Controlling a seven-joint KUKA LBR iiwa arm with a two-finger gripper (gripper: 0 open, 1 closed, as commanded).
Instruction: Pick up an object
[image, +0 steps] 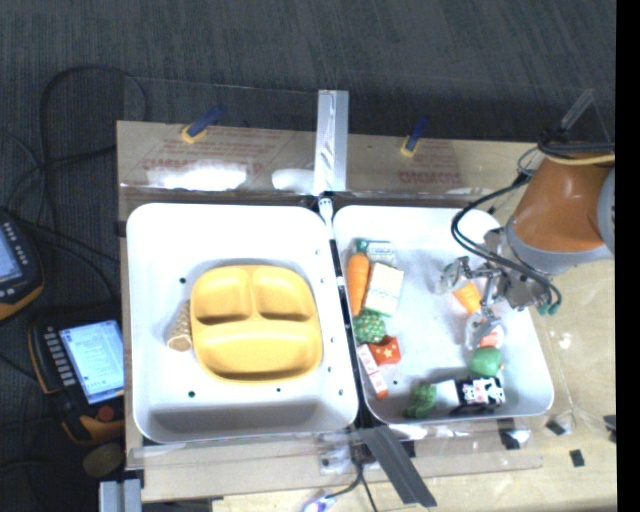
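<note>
I see the left bin (150, 300) bearing a yellow divided tray (256, 320), and the right bin (430, 225) crowded with a carrot (357, 280), a white carton (384, 288) and a green ball (486, 362). The gripper (478, 290) hangs low over the right bin beside a small orange piece (467, 297); whether its jaws are parted or closed on that piece I cannot tell.

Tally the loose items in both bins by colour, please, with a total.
Yellow: 1, divided tray
Tan: 1, cone
Orange: 2, carrot, small piece
Green: 3
White: 1, carton
Red: 1, box
Black-and-white: 1
Total: 10
</note>
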